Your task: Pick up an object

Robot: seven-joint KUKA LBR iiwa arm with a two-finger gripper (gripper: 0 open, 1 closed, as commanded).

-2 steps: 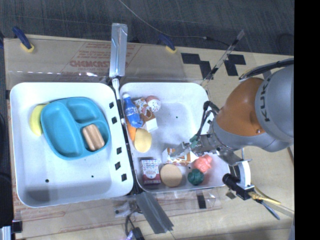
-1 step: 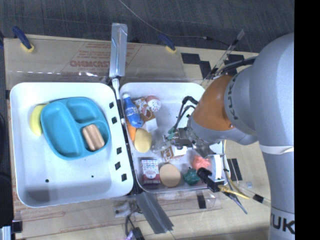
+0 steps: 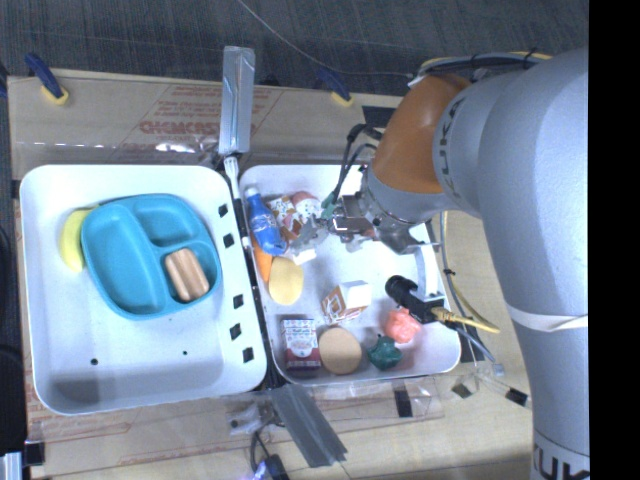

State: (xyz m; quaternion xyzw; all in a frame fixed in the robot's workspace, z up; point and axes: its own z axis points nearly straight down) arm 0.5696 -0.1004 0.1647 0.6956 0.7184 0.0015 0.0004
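My gripper (image 3: 318, 226) is low in the right bin (image 3: 430, 353), near its far left part. It hangs right beside a red and white packet (image 3: 292, 211) and a blue bottle (image 3: 264, 224). Just in front of it lie a pale yellow oval (image 3: 286, 281) and an orange carrot (image 3: 261, 264). Nearer the front of the bin sit a small white and orange carton (image 3: 344, 302), a red box (image 3: 298, 341), a tan round piece (image 3: 340, 350), a dark green lump (image 3: 383, 353) and a pink piece (image 3: 402, 326). The arm's wrist hides the bin's far right corner.
The left bin (image 3: 60, 368) holds a blue divided plate (image 3: 125, 243) with a brown bread roll (image 3: 186, 273) in its right compartment. A yellow banana (image 3: 70, 238) lies against the plate's left side. A metal divider (image 3: 236, 103) rises between the bins at the back.
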